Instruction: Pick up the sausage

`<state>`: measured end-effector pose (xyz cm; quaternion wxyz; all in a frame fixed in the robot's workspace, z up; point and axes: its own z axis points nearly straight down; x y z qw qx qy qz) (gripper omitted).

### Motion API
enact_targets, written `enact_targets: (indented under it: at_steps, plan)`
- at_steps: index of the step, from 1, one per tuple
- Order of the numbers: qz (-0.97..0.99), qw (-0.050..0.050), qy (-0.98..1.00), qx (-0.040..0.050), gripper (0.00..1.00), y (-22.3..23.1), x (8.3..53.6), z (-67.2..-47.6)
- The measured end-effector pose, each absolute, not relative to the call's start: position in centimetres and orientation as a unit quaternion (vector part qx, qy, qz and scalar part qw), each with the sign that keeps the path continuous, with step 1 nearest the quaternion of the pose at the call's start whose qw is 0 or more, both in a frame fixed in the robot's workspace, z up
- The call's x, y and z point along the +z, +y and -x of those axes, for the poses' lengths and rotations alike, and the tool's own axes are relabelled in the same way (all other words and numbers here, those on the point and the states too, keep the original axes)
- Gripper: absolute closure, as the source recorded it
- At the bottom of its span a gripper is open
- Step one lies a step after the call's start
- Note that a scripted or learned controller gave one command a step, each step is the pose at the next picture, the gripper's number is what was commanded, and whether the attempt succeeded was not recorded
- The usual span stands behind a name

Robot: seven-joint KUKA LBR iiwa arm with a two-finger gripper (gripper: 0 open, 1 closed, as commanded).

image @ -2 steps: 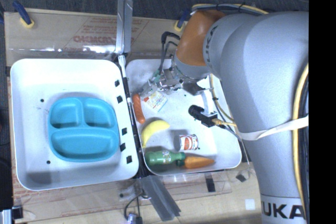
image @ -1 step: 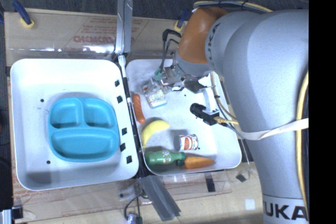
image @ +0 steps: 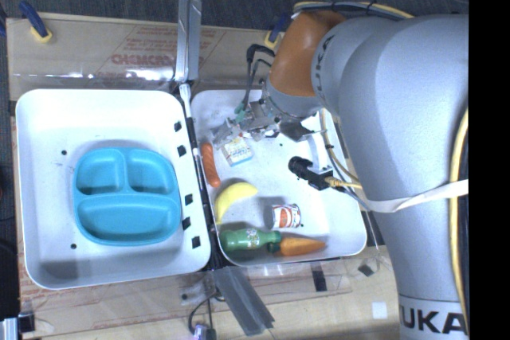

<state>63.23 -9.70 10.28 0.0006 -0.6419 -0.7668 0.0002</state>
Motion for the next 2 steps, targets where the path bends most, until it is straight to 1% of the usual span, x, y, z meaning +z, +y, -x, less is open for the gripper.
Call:
enact_targets:
  at_steps: [1, 2]
  plan:
    - [0.768, 0.003, -0.64, 0.0019, 0.0, -9.6, 9.1, -58.7]
    - [0.914, 0.002, -0.405, 0.0013, 0.0, -9.6, 9.1, -63.9]
